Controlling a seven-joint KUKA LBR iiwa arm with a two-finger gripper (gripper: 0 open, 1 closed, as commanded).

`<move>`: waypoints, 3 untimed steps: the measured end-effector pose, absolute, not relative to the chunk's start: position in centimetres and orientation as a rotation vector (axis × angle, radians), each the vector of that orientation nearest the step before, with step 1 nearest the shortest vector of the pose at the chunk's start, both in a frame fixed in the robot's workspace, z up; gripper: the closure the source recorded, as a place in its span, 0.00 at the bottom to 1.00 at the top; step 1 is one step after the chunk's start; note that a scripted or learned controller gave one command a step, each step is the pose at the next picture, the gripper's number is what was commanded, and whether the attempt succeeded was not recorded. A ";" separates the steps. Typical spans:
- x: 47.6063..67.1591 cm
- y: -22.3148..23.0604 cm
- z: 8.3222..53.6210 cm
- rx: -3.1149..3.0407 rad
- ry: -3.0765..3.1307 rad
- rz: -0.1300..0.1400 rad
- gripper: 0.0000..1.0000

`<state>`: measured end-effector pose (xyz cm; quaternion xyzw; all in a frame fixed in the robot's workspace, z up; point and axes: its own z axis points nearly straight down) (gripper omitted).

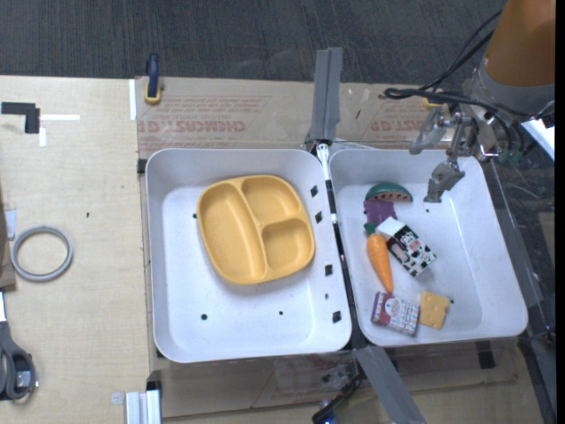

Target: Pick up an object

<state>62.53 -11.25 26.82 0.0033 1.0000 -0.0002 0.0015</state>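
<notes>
— Tray, yellow, three wells, lies in the left bin; right bin?
— Carrot beside a black-and-white carton; cheese touching a small box; gripper hangs above the far corner — fingers spread, holding nothing.

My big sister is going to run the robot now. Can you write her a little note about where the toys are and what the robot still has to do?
Gripper: over the far part of the right bin, nothing seen between its fingers.
Right bin holds: carrot, black-and-white box, green-and-purple toy, small pink box, yellow cracker-like piece.
Left bin holds the yellow divided plate.
Done: nothing picked up.
Left: lower onto one object, grip and lift.
</notes>
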 end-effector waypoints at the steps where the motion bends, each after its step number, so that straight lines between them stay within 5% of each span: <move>1: 64.5 -12.7 10.9 0.305 3.124 0.000 0.00; 3: 55.7 -9.9 10.3 1.319 2.847 -0.003 0.00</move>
